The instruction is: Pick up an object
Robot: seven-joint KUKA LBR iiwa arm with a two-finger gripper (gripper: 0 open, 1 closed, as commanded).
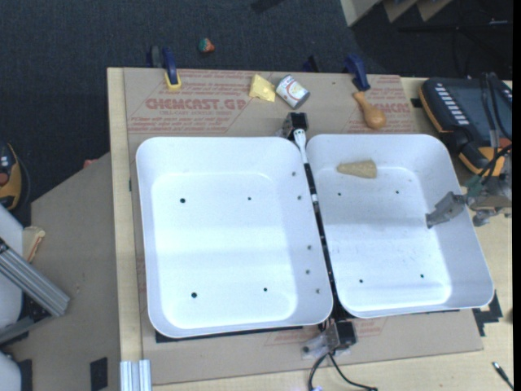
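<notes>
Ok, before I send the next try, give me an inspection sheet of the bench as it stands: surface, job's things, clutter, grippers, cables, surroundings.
Surface: brown printed board bearing the left bin and the right bin, side by side.
Job's things: one tan wedge-shaped object lying near the far wall of the right bin.
Clutter: on the board beyond the bins, a yellow piece, a small white box and a wooden-handled tool.
Grippers: gripper at the right bin's right edge, apart from the wedge; nothing seen in it.
Cables: cable trailing off the near edge.
Surroundings: dark carpet; blue clamps on the far edge.
</notes>
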